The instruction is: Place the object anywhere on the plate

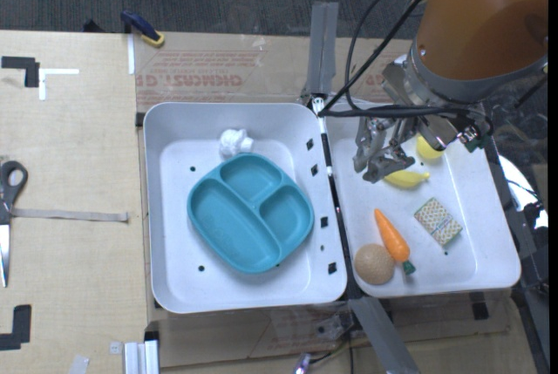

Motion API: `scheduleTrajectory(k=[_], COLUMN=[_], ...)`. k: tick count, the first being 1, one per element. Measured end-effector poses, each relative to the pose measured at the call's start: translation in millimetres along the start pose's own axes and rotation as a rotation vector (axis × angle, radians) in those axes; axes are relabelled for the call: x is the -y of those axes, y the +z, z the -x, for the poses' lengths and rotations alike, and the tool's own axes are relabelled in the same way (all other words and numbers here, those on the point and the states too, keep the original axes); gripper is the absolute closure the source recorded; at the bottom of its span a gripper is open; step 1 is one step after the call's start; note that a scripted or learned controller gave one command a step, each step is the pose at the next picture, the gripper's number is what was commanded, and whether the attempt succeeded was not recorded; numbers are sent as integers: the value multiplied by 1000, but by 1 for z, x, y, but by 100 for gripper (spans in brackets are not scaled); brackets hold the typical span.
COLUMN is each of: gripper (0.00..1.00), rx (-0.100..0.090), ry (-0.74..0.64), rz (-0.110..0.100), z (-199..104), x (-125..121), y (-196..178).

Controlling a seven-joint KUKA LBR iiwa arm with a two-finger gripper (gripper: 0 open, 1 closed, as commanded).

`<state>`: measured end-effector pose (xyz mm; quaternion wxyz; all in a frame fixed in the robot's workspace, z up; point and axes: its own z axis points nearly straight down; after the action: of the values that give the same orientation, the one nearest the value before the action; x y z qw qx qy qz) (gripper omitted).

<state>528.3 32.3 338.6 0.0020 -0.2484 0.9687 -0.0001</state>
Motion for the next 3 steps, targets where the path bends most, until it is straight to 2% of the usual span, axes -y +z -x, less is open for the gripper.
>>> scheduleTrajectory(k=[1, 2, 3], gripper=[100, 100, 100], rx=[4, 5, 1], ry=[-168, -532, -573], rz=[-1, -1, 2], z=[26, -6, 26], x=[-30, -20, 1], y=[-35, -78, -8])
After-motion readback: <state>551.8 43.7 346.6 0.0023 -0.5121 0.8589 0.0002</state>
